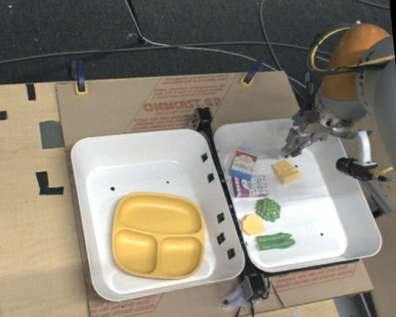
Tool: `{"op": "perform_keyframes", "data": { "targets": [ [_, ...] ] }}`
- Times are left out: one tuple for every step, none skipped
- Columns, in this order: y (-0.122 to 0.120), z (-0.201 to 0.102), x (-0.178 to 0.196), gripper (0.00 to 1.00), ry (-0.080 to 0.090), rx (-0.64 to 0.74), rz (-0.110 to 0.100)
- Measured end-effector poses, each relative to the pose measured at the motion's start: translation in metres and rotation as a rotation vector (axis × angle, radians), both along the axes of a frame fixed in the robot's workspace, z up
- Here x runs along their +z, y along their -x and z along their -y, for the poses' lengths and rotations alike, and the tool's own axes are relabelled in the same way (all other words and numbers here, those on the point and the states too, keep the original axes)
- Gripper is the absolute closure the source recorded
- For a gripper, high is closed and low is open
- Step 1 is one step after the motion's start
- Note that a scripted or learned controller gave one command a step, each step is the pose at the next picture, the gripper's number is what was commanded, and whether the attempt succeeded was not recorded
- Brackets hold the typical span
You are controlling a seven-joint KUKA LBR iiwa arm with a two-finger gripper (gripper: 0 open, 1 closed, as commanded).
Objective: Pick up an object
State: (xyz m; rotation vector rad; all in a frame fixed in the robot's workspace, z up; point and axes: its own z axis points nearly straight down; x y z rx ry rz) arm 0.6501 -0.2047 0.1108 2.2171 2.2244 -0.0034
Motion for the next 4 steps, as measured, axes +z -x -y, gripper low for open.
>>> {"op": "perform_keyframes", "data": {
  "targets": [
    [-0.002, 0.003, 0.064, 1.00, 0.000, -0.002, 0.006],
    [-0.001, -0.005, 0.110, 1.00, -0.001, -0.001, 0.004],
    [-0.002, -0.005, 0.158, 1.00, 0.000, -0.002, 0.006],
    [0.015, -0.058, 0.161, 1.00, -0.003, 0.002, 0.001]
  ]
}}
